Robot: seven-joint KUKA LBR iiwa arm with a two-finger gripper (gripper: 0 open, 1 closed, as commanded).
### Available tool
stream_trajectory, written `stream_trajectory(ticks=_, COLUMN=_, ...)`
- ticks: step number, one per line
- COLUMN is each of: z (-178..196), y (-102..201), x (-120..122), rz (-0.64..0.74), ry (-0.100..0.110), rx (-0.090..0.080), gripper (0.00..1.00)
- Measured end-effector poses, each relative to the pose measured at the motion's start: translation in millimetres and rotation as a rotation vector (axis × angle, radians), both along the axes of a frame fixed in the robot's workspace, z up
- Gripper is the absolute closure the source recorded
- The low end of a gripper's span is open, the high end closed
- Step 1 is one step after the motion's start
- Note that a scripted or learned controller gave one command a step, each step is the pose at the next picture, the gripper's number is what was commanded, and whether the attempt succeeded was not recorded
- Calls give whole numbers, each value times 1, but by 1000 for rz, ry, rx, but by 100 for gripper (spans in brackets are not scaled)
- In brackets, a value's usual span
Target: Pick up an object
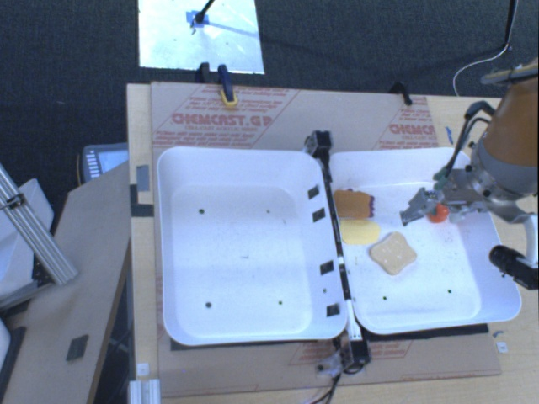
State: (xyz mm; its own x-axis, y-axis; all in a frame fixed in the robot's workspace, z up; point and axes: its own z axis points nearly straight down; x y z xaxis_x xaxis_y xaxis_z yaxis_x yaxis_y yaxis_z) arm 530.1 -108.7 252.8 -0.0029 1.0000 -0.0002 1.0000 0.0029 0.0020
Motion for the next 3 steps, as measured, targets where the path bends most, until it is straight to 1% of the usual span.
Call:
stream_trajectory(ticks=1, z=11, y=0, x=1, rz=2, ry=-3, rx=0, gripper=100)
stream_trajectory(ticks=2, z=103, y=77, x=4, rz=10, ry=-11, rx=2, gripper=100)
stream_trajectory(ticks=3, z=83, y=181, x=-45, rz=13, ry=2, rx=4, gripper=100)
